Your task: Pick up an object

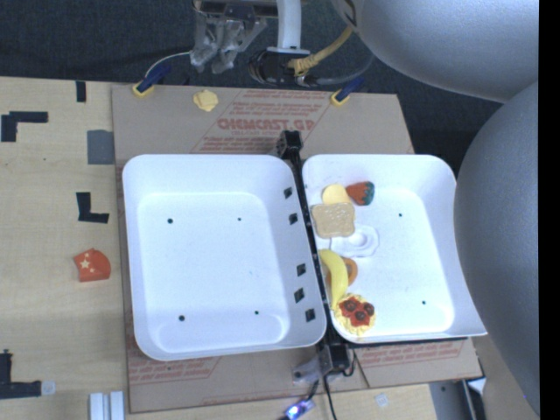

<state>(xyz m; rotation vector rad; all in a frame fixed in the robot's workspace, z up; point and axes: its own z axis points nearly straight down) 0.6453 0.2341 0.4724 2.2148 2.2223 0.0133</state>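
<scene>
Picking cleanly means lowering the claw (220, 46), finger state indiscernible, from the worktop's far edge squarely over the toast (333, 220).

Even, fairly bright overhead light falls across the scene, with no hard shadows. The two shallow white plastic bins (210, 261) are the brightest areas and come close to washing out, so their inner walls show as faint grey shading along the rims. The flat brown cardboard sheet (254, 121) under them is evenly lit and its red printing stays readable. The big rounded grey robot arm (490, 147) at the right is close to the lens and soft, with a broad pale sheen on its upper surface. The metal gripper (226, 38) at the top edge looks slightly blurred, perhaps from motion. The dark floor behind it loses detail.
</scene>
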